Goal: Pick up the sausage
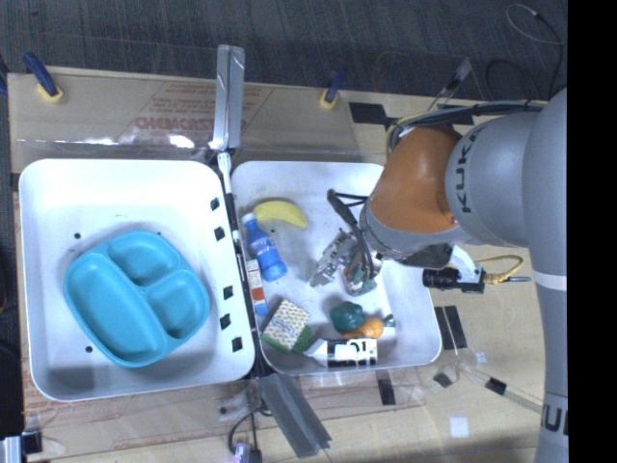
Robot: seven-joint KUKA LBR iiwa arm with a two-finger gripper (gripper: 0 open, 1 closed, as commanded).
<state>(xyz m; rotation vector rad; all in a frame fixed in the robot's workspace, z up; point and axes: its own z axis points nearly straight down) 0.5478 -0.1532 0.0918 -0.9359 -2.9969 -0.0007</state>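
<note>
My gripper (345, 263) low in right bin (289, 174), frame centre-right; grip state: can't tell. No clear sausage ID. Risk: snagging banana (281, 213) or bottle (261, 248) instead, clutter tight.

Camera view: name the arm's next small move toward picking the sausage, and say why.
Probably lift the two-finger gripper slightly. It hangs over the middle of the right white bin, between the yellow banana and the dark green rounded toy, hiding the floor beneath, and I cannot make out a sausage elsewhere; lifting should uncover that patch.
</note>
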